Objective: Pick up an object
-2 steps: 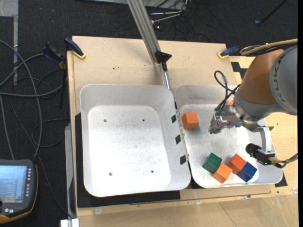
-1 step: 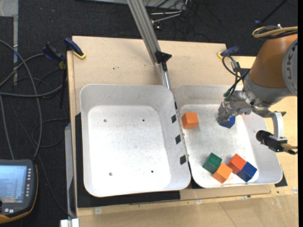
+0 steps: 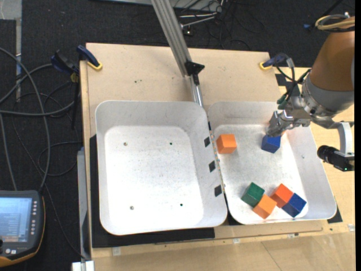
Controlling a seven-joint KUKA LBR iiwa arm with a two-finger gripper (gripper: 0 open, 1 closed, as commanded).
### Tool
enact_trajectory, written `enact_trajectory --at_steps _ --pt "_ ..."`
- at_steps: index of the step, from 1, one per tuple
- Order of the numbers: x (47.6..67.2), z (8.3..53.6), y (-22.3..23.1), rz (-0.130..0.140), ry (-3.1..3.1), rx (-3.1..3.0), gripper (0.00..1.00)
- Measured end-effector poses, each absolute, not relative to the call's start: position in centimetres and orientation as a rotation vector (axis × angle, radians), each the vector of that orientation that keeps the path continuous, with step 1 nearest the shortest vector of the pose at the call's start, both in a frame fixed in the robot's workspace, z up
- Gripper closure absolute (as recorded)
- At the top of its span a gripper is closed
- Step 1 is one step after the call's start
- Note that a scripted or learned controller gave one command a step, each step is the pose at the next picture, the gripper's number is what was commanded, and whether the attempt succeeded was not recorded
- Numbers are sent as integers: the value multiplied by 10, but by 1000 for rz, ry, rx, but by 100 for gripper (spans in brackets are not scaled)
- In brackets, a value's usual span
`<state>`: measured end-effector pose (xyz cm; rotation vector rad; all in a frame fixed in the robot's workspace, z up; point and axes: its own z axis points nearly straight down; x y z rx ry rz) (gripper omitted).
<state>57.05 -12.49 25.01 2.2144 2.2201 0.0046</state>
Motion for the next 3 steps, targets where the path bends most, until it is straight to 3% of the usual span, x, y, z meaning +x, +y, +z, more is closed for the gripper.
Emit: enact_trajectory --at_steps 3 --pt "556 253 45 0 2234 2212 100"
